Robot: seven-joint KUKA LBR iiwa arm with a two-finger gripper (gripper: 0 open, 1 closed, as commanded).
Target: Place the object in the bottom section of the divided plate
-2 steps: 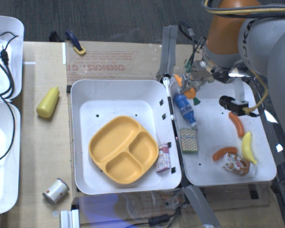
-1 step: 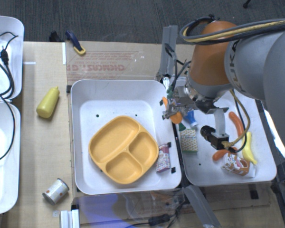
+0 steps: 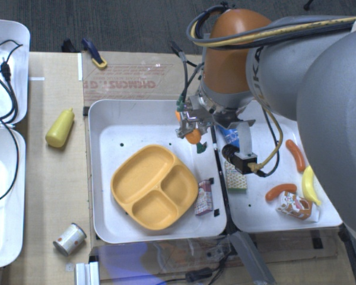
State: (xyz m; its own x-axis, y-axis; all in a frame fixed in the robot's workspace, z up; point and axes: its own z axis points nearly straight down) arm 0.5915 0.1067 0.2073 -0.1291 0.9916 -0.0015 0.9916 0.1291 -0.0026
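The yellow divided plate [image 3: 154, 186] lies in the left bin [image 3: 107, 135], with one large section at its upper left and two smaller ones at the right and bottom. My gripper [image 3: 191, 133] hangs over the bin's upper right corner, just past the plate's upper right rim. A small orange object [image 3: 193, 137] sits between its fingers, lifted off the bin floor. The arm's orange band [image 3: 237, 46] and grey body cover much of the right bin.
A small dark red packet [image 3: 204, 198] lies beside the plate's right edge. The right bin [image 3: 255, 215] holds two sausages [image 3: 295, 154], a banana [image 3: 310, 186], a blue box [image 3: 231, 136] and a green sponge [image 3: 236, 180]. A yellow bottle [image 3: 60, 127] and a can [image 3: 69, 238] lie on the bench at left.
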